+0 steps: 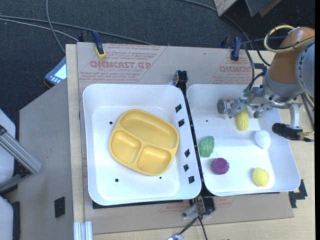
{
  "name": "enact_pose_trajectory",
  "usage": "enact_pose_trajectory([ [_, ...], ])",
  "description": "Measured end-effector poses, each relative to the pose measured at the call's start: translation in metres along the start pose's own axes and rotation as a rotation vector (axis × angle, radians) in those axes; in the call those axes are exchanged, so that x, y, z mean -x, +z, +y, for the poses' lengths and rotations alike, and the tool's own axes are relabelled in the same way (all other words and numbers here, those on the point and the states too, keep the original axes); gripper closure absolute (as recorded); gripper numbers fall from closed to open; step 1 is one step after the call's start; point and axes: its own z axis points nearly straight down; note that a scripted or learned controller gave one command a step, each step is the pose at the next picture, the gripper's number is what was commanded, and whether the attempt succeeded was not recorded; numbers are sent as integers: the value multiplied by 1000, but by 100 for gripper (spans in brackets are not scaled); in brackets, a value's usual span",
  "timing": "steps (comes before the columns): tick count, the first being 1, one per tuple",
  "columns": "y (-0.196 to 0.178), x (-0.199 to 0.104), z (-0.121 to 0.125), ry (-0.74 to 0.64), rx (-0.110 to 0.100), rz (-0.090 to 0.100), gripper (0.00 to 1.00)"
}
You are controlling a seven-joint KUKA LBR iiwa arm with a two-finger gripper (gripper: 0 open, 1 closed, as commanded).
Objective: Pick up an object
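The right bin holds several small objects. A small yellow oblong piece lies near its back, a white egg-shaped piece to the right, a green lump by the left wall, a purple ball and a yellow lemon-like ball toward the front. My gripper hangs low over the back of this bin, right above the upper end of the yellow oblong piece. Whether it touches that piece is hidden by the wrist.
The left bin bears a yellow divided plate. A black clip strip runs along the divider between the bins. Cables trail from the arm over the right bin's right rim.
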Motion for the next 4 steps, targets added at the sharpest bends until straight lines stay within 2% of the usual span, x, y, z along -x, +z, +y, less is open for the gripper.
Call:
enact_pose_trajectory([
  [1,11,-1,0,-1,4,-1,0],
  [2,-2,-1,2,-2,8,-2,100],
  [4,-115,-12,-3,-2,15,-4,100],
])
